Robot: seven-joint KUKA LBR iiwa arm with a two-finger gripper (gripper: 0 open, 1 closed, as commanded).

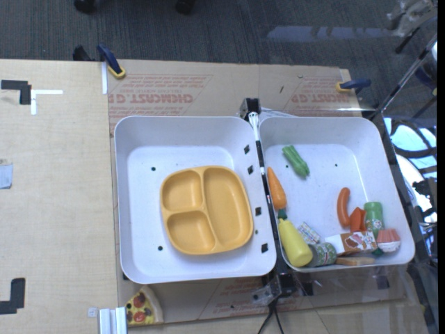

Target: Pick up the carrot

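Two shallow white bins sit side by side on a cardboard-covered bench, seen from above at a slant. In the right bin (368,145), the carrot (277,188) lies against the left wall, at about nine o'clock from the bin's centre, its orange body running roughly twelve to six with a green stub at the lower end. Just below it, a yellow squeeze bottle (293,244) leans along the same wall toward the seven o'clock corner. A green pepper-like toy (295,161) rests alone near the eleven o'clock part of the bin, apart from the carrot. Toward four o'clock, a red-orange sausage (343,206) lies beside a cluster of small items: a green can (373,216), a printed box (359,241) and other pieces too jumbled to tell apart. The left bin (135,186) holds a yellow divided plate (206,209) with three compartments, set near its centre. On the bench at the six o'clock edge, outside the left bin, lies a toy pizza slice (141,308). Blue clamps (110,61) pin the cardboard at the far corners. Nothing here shows whether the gripper's fingers are apart or together; that cannot be told.
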